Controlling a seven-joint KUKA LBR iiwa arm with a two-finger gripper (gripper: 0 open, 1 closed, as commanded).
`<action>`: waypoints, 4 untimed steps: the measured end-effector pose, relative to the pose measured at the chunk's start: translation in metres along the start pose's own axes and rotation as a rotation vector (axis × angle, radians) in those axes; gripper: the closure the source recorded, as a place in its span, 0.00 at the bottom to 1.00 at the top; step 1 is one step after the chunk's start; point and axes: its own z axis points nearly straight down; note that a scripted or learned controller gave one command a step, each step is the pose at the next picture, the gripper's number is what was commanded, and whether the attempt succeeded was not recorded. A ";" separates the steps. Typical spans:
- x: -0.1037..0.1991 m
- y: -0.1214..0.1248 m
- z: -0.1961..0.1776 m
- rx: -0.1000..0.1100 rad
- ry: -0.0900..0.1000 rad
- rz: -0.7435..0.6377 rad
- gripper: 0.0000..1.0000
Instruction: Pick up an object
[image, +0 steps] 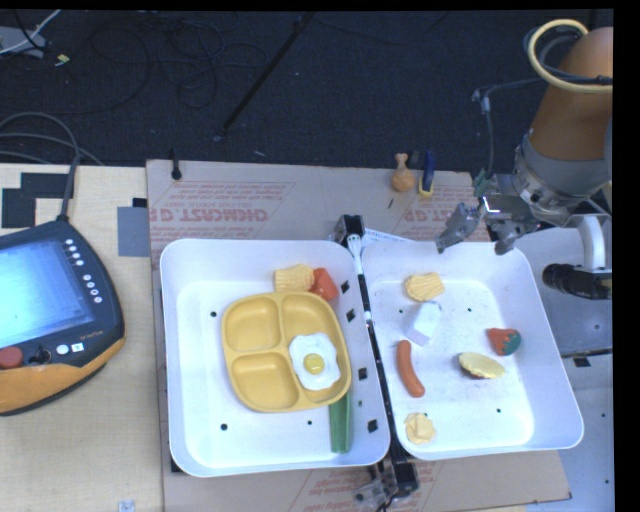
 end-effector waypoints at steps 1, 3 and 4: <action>0.049 -0.068 -0.177 -0.010 0.000 -0.003 0.00; 0.176 -0.154 -0.253 -0.001 0.000 -0.006 0.00; 0.174 -0.152 -0.262 0.004 -0.002 -0.006 1.00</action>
